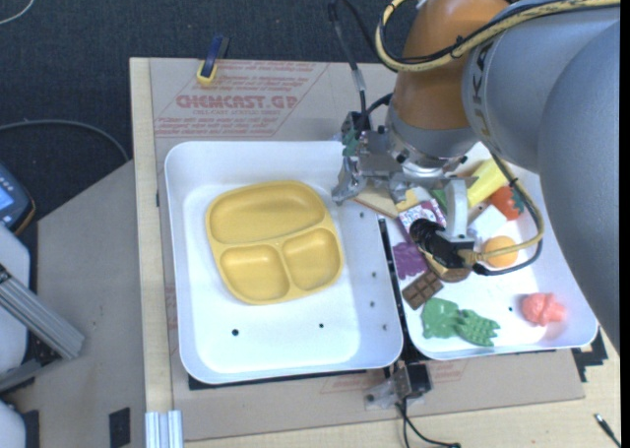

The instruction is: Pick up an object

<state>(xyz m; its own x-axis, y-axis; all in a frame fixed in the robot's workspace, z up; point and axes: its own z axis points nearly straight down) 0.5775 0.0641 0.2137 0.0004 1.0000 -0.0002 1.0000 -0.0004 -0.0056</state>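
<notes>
My gripper [430,202] hangs low over the left part of the right bin [576,323], close to the divider between the bins. Right beneath and around it lie a tan flat piece [378,203], a purple piece [407,258] and a brown chocolate-bar piece [421,288]. An orange ball [501,251] sits just to its right. A yellow block [483,181] and a red-orange piece [506,202] lie behind it, partly hidden by the arm. Nearer the front are a green toy figure [459,323] and a pink lump [542,308].
The left bin [187,239] holds a yellow divided plate [273,239]. A cardboard sheet [236,96] lies behind the bins with a small blue and yellow tool [211,60] at its far edge. The big grey arm covers the right bin's back right.
</notes>
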